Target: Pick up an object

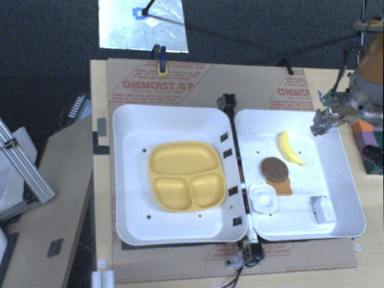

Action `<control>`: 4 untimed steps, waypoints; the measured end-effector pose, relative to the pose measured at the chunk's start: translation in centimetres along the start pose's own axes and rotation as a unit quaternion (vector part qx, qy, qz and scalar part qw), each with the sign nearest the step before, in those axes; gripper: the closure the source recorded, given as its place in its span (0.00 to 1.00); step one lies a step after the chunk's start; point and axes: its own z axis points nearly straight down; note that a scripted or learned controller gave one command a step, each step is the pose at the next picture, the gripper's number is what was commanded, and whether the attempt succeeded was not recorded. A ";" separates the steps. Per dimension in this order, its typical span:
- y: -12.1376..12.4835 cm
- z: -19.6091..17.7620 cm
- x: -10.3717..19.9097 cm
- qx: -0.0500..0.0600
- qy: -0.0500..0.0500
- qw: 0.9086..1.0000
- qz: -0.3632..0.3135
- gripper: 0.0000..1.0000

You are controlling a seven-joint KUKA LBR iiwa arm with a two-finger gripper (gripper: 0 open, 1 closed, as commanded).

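The right bin (345, 179) holds a yellow banana (289, 147), a brown round disc (275, 169) lying over an orange piece (283, 188), a small white cup (262, 198) and a pale grey block (322, 209). My gripper (324, 123) hangs over the far right corner of this bin, to the right of the banana and apart from it. Nothing shows between its fingers.
The left bin (129, 161) carries a yellow three-compartment plate (185, 176). A black divider with clips (234, 161) runs between the bins. Coloured items (367, 140) lie on the bench beyond the right bin. A yellow clamp (162, 62) sits at the board's far edge.
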 end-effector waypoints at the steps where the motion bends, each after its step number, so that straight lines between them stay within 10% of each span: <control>1: -1.1 1.3 4.5 0.001 0.001 1.000 -0.001 1.00; 4: -3.7 2.2 21.3 0.002 0.002 1.000 -0.003 1.00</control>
